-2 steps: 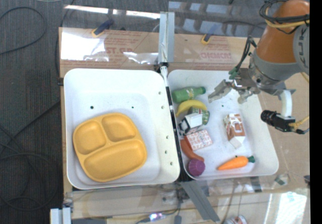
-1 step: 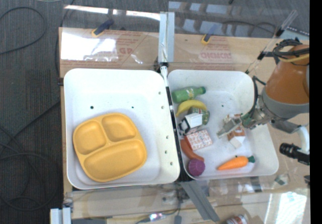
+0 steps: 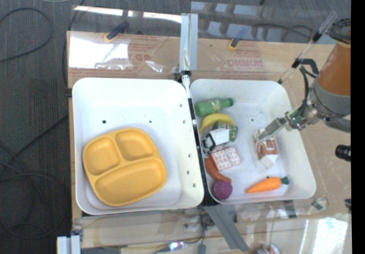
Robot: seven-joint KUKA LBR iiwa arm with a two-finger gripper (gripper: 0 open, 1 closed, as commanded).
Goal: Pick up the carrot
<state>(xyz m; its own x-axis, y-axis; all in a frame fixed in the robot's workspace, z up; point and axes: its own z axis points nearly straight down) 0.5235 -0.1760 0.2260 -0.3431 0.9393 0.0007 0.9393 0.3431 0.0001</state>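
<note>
The orange plastic carrot with a small green top (image 3: 267, 184) is lying flat on the floor of the right-hand shallow white bin (image 3: 296, 104), near its front right corner, with the green end pointing right; it is lying apart from its neighbours, which is probably leaving room for a grasp from above. Just above it a small brown-and-white carton (image 3: 268, 150) is resting. To the left a round purple ball (image 3: 222, 189), a reddish sausage-shaped piece (image 3: 217, 170), a red-and-white checked box (image 3: 227, 157), a yellow banana (image 3: 217, 120) and a green bottle (image 3: 214, 105) are crowding against the bin's left wall. The left-hand white bin (image 3: 114, 90) is carrying a yellow three-compartment plastic tray (image 3: 124, 165). Both bins are sitting side by side on the brown counter (image 3: 85, 53). The jaws (image 3: 261, 133) are reaching in from the right on the grey arm with the orange band (image 3: 336, 79), hovering over the carton's upper end, behind the carrot and slightly left of it. Whether the jaws are parted or closed cannot be told, and nothing is visibly held. The carrot is lying untouched, so the pick is judged as not yet done.
</note>
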